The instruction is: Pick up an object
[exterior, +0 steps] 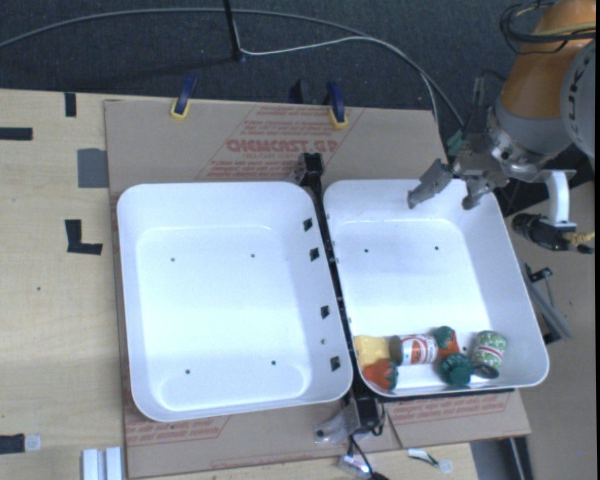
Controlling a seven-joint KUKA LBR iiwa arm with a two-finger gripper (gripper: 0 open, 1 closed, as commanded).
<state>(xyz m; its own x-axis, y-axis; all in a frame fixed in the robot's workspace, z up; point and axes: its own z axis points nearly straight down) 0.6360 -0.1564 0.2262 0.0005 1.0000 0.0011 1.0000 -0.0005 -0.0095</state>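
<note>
The hand (448, 196), fingers spread and seemingly bare, hangs over the glossy right bin (500, 258).

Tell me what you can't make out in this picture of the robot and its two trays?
- The little objects heaped in the near corner of the right tray: too small and overlapping in the camera view to name each; one looks like a small can.
- The arm: cut off by the picture's top right, so its base is unseen.
- The gripper: open above the tray's far edge, but its height above it is unclear.
</note>
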